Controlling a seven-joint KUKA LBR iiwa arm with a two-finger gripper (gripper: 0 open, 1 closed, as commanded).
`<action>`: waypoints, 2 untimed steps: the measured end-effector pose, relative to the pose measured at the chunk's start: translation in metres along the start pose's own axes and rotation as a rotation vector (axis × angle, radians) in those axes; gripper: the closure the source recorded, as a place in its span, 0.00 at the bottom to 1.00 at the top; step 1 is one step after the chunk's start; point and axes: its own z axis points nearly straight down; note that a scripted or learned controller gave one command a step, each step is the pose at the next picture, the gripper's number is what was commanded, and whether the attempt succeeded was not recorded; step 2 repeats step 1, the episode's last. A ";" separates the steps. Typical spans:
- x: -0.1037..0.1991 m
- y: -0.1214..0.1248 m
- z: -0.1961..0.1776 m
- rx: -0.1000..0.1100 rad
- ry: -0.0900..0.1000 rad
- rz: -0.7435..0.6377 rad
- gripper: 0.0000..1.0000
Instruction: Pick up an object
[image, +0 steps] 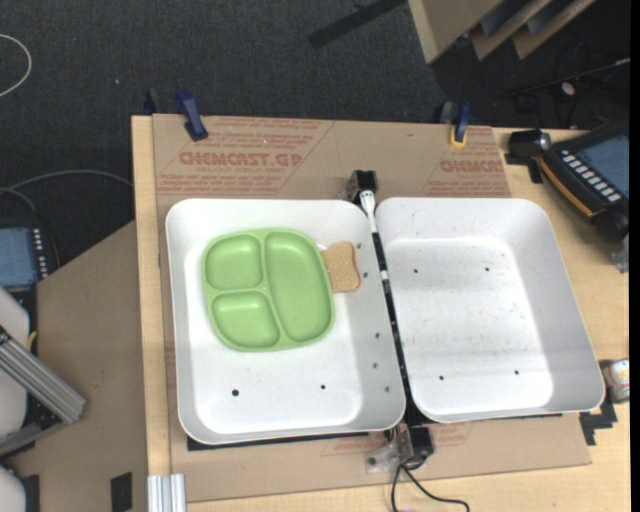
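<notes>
White speckled bin lies on the side the arm reaches in from; whether the gripper is released or clenched cannot be told. Farther off, the second white bin holds a tan flat piece, touching the arm-side edge of a green three-compartment plate

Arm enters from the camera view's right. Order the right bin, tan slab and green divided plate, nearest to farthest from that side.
1. Right bin: it lies on that right side.
2. Tan slab: in the left bin, against the plate's right edge.
3. Green divided plate: farther left in the left bin.
</notes>
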 end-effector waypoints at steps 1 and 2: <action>-0.026 0.008 -0.160 -0.030 -0.015 0.000 1.00; -0.026 0.008 -0.160 -0.030 -0.015 0.000 1.00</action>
